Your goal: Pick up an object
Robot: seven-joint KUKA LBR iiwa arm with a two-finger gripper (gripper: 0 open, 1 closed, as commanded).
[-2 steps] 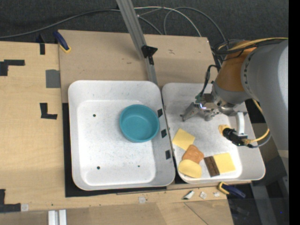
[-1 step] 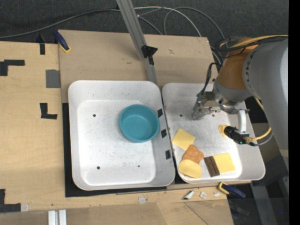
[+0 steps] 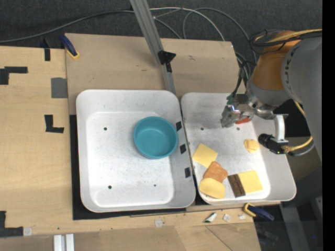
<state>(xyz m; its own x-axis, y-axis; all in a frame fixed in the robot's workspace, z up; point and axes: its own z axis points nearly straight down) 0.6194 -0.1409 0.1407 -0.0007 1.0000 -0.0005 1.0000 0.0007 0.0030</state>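
Gripper (image 3: 231, 117), grip state indiscernible, hangs near right bin's (image 3: 209, 104) far rim over bare floor; food pieces (image 3: 225, 179) cluster toward the near edge, small yellow piece (image 3: 251, 146) just right-below; bowl (image 3: 155, 137) well left.

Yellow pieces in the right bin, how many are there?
4: a square mid-bin, a rounded one at the front edge, a block front right, a small chunk near the right wall. Others may hide.

I note a grey arm (image 3: 309, 72) with an orange band (image 3: 269, 69), black cables along it, and a small metallic gripper (image 3: 229, 120) with a red patch.
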